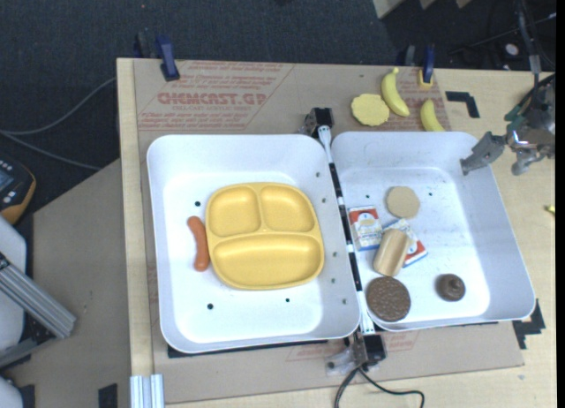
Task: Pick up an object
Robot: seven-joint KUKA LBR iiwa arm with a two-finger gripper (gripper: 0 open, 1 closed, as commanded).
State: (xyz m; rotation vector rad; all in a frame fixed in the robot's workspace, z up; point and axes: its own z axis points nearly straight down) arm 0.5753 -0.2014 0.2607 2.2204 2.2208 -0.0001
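Note:
My gripper (499,157) hovers over the upper right corner of the right bin (494,247), open, with nothing between its fingers. In that bin lie a tan round biscuit (403,202), a red and white packet (364,225), a tan bread roll (391,252), a dark brown patty (388,298) and a small chocolate doughnut (451,287). All of them sit left of and below the gripper, well apart from it. The left bin (177,168) holds a yellow divided plate (263,235) and an orange sausage (199,243) to the plate's left.
Behind the right bin, on the bench, lie a yellow wavy disc (370,109) and two small bananas (395,93) (431,117). Blue clamps (165,57) (427,64) stand at the bench's back edge. The bins touch along a central rim (340,221).

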